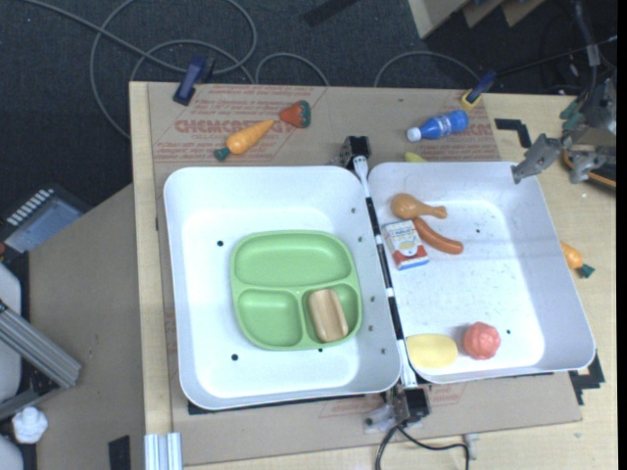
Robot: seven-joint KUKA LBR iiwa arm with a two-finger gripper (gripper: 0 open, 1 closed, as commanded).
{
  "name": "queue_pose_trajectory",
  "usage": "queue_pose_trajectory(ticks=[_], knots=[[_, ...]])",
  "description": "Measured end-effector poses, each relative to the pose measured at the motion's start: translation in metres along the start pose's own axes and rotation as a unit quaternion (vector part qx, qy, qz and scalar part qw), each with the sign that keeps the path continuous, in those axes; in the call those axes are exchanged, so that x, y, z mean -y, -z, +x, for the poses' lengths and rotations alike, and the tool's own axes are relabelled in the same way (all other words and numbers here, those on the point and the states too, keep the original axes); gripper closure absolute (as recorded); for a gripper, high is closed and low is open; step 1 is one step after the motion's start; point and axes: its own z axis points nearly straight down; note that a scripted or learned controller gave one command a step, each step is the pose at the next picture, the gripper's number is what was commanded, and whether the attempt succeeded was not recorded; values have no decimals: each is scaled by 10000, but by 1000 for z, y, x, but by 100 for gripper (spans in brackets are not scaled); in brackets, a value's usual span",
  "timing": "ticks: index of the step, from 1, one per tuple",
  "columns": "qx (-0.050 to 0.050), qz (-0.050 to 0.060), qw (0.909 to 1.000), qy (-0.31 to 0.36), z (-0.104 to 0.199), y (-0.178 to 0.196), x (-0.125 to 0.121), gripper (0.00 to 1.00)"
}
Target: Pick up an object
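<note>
Hanging at the far right edge of the frame, the robot's hand [588, 150] sits above the counter [147, 262] just beyond the upper right corner of the right bin [549, 262]. Its metal parts are small and tangled against the background, so whether it is spread or closed cannot be told, and nothing can be seen in it or touching it.

Inside the right bin, a chicken drumstick [415, 207] lies near the upper left corner, with an orange-red sausage [438, 236] just below it and a small white and red carton [405, 244] touching the sausage's left end. Along the bin's near edge, a pale yellow piece [432, 350] rests just beside a pink ball-shaped object [481, 340].

The left bin [196, 292] carries a green divided plate [294, 287], and a bread roll [328, 314] sits in the plate's lower right compartment.

Outside the bins, a toy carrot [252, 136] and a strawberry [297, 115] lie on the cardboard behind the left bin, while a blue and white bottle [439, 126] lies on its side behind the right bin. A small orange item [573, 258] rests on the counter just past the right bin's right rim.
</note>
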Motion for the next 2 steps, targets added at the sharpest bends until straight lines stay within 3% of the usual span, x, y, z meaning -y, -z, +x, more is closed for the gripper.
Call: queue_pose_trajectory(ticks=[1,2], knots=[[-8,15,10000,8,44,-84,-27,0],[-10,18,10000,6,76,-129,-28,0]])
